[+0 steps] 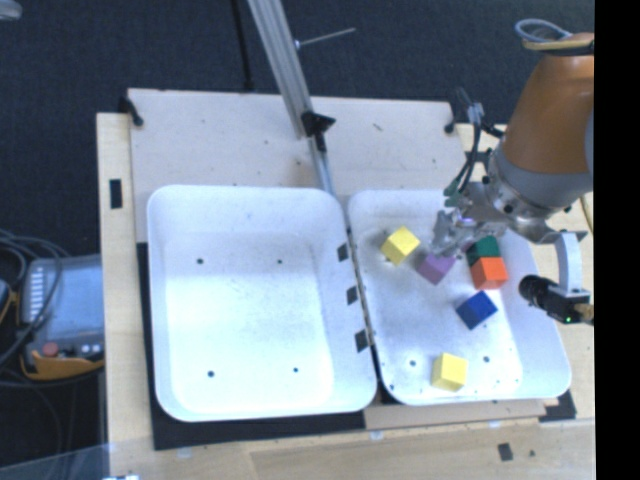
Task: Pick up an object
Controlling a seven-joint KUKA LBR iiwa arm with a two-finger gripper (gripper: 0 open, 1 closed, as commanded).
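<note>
Gripper [450,236] poised over the purple block [435,267], yellow block [401,245] at its 10 o'clock, probably lining up a grasp; finger spread unclear.

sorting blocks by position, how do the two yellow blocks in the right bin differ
The upper yellow block lies near the bin's far left, close to the purple block and the end effector; the lower yellow block sits alone near the front rim. The upper looks slightly larger. Both are yellow cubes in the right bin.
</note>
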